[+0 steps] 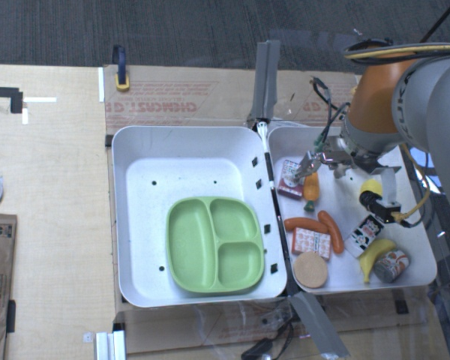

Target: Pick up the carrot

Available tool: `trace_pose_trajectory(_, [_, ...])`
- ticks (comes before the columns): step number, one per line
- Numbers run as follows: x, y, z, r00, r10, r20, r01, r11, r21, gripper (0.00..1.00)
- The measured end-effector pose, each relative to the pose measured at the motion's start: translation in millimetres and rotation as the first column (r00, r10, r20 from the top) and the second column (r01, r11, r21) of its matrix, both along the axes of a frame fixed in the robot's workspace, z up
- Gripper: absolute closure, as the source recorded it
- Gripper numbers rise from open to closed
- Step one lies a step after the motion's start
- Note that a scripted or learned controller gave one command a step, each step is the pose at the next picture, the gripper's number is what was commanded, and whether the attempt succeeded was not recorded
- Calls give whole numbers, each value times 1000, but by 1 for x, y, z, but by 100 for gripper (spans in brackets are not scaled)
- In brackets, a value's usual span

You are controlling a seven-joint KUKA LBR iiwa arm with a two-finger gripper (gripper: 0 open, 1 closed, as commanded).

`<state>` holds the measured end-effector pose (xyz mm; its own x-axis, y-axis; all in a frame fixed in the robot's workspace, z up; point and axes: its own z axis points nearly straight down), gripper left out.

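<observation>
The two-finger gripper [313, 165] is down inside the right-hand shallow white bin [427, 265], near its upper left part. Its metal fingers [309, 161] are directly above the small orange carrot [310, 187]; whether they are apart, together or clamped on it cannot be told, as the wrist and cabling cover them. The carrot is upright in the picture, its top meeting the fingertips, just beside a red-and-white packet [289, 178] to its left.

Below the carrot in the same bin: two red-orange sausages [321, 226], a red-and-white patterned square packet [312, 241], and a round tan disc [311, 270] at the lower edge. To the right are a yellow banana [373, 255], a small can [391, 265], a black-and-white carton [365, 233] and a yellow lemon-like item [370, 188].

The left-hand white bin [135, 201] holds a pale green three-compartment plate [214, 244].

The grey arm with orange band [375, 96] enters from the right. Both bins stand on cardboard [180, 92] over a light wooden bench [45, 171]; dark carpet [172, 13] lies beyond.
</observation>
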<state>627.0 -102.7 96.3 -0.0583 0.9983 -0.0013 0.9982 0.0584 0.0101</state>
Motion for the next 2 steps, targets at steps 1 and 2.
trace_pose_trajectory(1, [1, 0, 8, 1000, -4, -1, 4, 1000, 3, 100])
trace_pose_trajectory(2, [32, 14, 93, 974, -226, -14, 226, 974, -2, 100])
